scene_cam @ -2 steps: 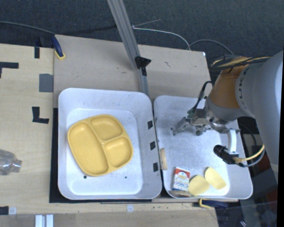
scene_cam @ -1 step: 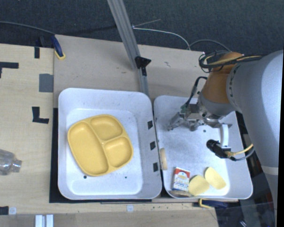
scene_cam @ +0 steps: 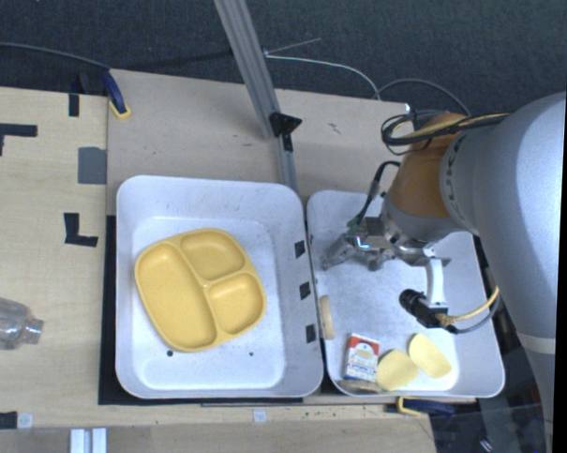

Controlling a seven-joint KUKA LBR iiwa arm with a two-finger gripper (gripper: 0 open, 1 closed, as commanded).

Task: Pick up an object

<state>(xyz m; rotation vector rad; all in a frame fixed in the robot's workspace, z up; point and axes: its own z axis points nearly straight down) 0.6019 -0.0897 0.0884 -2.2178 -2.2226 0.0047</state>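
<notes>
Overhead, claw (scene_cam: pixel 343 253) low in right bin (scene_cam: pixel 484 366), grip state unclear, yellow tray (scene_cam: pixel 198 288) in left bin (scene_cam: pixel 134 205).

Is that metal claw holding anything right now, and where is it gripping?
Nothing shows between the gripper's fingers; it hangs over a bare part of the right bin.

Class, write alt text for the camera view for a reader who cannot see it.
A grey robot arm's gripper hangs over the right white bin, which holds a small red carton and two yellow pieces. The left bin holds a yellow divided plate.
</notes>
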